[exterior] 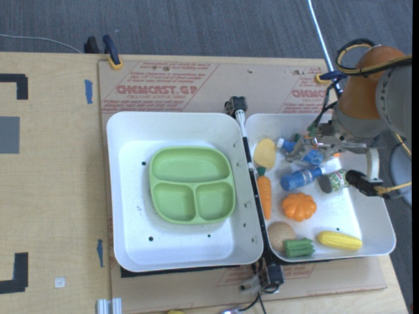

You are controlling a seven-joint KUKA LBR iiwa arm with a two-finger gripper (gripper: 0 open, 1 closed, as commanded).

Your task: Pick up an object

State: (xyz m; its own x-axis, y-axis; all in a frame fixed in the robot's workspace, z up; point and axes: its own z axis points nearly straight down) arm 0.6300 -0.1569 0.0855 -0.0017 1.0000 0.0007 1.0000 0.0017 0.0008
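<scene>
A blue bottle [302, 177] lies on its side in the right bin [376, 231], near an orange pumpkin [299, 207], a carrot [264, 197] and corn [339, 241].

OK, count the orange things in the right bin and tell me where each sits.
2. A carrot lies along the bin's left wall, and a pumpkin sits mid-bin, just right of it. More may be hidden under the arm at the far end.

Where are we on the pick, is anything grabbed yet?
Done: the arm has reached over the right bin, and the pincer sits low among the items at its far end, next to the blue bottle. In hand: nothing that I can confirm; its tips are lost in the clutter. Left: grip one item and lift it. The carrot, orange pumpkin and corn lie untouched.
</scene>
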